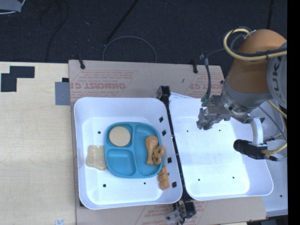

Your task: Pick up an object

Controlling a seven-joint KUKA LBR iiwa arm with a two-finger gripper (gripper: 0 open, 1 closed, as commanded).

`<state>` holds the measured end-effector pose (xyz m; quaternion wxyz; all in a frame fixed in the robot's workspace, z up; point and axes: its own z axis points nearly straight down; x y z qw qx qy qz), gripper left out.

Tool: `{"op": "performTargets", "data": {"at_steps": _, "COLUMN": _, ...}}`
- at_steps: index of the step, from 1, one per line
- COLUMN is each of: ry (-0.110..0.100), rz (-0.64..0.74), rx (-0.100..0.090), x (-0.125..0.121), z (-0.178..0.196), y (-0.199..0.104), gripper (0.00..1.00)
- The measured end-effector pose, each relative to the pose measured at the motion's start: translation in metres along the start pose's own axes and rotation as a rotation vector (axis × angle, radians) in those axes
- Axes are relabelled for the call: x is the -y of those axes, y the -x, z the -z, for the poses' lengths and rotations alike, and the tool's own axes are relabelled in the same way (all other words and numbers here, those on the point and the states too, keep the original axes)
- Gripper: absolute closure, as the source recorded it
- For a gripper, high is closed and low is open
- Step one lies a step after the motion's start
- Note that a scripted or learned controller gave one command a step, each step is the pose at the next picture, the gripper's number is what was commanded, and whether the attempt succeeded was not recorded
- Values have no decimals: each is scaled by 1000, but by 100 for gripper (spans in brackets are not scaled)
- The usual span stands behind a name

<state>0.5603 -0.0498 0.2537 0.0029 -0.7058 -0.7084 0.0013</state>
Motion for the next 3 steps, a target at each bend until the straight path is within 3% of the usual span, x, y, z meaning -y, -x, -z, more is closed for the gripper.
{"op": "performTargets", "data": {"at_steps": 3, "ry": -2, "rz": 1, "rx": 1, "x": 59, "z": -37, "y": -152, "gripper": 100}}
